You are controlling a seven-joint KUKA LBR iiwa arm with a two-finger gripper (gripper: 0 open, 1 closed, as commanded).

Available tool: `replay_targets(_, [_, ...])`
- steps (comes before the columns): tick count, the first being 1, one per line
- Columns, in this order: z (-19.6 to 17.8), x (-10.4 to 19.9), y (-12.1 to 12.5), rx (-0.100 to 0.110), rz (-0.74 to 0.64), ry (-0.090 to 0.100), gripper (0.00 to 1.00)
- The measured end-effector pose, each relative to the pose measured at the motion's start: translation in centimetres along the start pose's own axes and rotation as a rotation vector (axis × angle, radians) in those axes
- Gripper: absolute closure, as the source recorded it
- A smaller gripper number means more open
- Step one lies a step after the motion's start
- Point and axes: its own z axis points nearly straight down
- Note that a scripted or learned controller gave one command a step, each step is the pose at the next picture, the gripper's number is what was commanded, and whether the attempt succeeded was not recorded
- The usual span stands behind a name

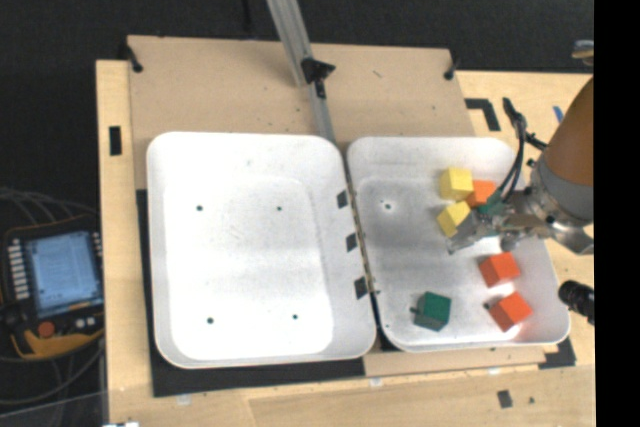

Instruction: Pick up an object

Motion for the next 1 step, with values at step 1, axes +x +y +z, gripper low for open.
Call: replay_targets(1, [0.0, -0.04, 0.0, -0.001, 0.004, 0.0, 0.0])
